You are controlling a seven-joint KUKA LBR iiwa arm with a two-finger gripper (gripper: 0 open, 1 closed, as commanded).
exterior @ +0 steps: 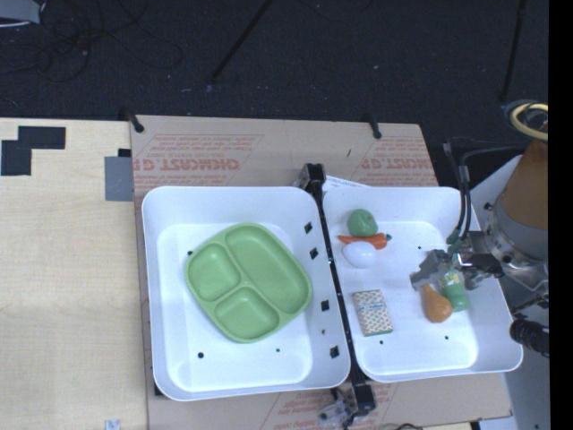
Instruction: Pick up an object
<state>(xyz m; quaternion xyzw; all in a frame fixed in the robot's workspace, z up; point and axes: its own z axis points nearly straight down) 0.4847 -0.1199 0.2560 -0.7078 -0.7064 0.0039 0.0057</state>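
Observation:
My gripper (450, 271) hangs low over the right side of the right bin (483, 352), open, its fingers spread to either side. Just below it lie a small green object (455, 290) and an orange, pear-shaped object (437, 306), touching each other. Nothing is held between the fingers. Farther left in the same bin are a green ball (363, 222), a thin orange carrot-like piece (365, 239), a white egg shape (361, 254) and a small patterned packet (372, 312).
The left bin (170, 348) holds a green divided plate (248, 281). A black divider with clips (327, 276) runs between the bins. The arm's orange band (530, 186) rises at the right edge. Cardboard lies under both bins.

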